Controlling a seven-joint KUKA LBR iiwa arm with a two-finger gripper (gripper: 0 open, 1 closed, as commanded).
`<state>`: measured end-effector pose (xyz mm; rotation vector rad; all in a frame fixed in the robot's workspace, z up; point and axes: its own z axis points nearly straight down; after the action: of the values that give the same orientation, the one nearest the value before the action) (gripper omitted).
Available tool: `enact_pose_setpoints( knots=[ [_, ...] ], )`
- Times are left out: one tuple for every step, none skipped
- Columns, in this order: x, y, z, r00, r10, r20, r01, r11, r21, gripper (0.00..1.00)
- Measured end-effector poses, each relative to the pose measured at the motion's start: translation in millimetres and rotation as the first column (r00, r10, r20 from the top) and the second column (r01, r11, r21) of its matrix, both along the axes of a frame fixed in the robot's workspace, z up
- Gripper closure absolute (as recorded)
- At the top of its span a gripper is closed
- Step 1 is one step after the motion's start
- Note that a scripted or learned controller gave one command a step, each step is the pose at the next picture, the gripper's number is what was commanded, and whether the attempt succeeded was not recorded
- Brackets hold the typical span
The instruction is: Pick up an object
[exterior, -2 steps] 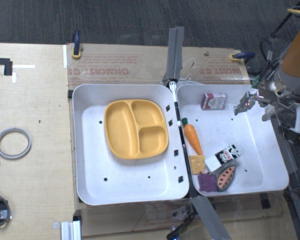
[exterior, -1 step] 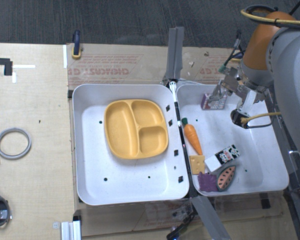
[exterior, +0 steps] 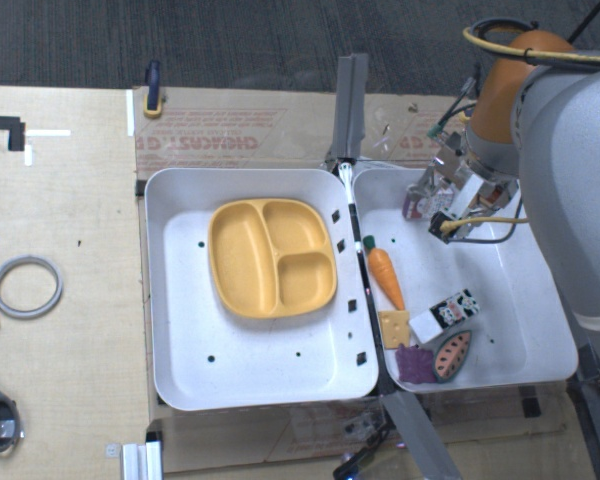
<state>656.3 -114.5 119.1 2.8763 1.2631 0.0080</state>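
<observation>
Gripper (exterior: pixel 427 205) hangs over the right bin's (exterior: pixel 520 298) far corner, its state impossible to tell. Arm (exterior: pixel 570 168) hides that bin's right side.

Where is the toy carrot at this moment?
The carrot lies in the right bin, close to its left wall beside the divider, pointing down toward the yellow cracker square just below it.

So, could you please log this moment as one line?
gripper above right bin rear | grasp unclear | carrot, watermelon slice in bin | yellow plate left bin
</observation>
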Motion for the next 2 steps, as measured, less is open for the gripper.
enact_pose_setpoints(
  knots=[
    [-55, 13, -28, 0.964, -0.265, -0.01, 0.265, 0.964, -0.003, 0.0],
    [-13, -20, 0, 0.938, -0.346, -0.007, 0.346, 0.938, -0.003, 0.0]
  ],
)
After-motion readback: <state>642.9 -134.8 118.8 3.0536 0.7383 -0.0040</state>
